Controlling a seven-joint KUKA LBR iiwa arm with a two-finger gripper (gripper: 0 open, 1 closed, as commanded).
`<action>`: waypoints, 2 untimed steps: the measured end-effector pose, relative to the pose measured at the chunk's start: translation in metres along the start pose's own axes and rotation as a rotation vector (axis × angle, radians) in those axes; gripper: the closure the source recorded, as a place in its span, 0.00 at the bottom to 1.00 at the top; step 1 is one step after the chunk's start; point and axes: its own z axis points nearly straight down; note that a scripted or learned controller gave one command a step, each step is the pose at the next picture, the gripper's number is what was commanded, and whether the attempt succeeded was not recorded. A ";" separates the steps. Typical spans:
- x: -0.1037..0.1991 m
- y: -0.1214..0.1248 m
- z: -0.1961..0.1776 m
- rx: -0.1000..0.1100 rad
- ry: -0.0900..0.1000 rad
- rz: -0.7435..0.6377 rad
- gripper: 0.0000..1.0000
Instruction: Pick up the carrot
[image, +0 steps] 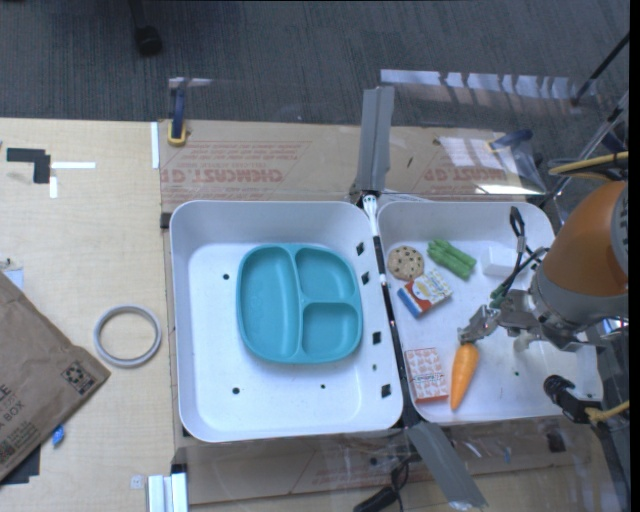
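Camera view looks down on a table (90, 200) with two white bins side by side; the left bin (200, 300) holds a teal divided plate (298, 302); the right bin (520, 395) holds a carrot (463, 372), lying near the front with its tip toward the front edge; a cookie (405, 262), a green vegetable (452, 257), a small red and white packet (427, 293) and a printed card (426, 373) lie nearby; the pincer (480, 328) hangs just above the carrot's top end; whether it is spread or pressed together cannot be told.
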 end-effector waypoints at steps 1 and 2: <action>0.044 -0.031 0.005 -0.013 -0.005 0.110 0.00; 0.044 -0.031 -0.001 -0.006 -0.003 0.112 1.00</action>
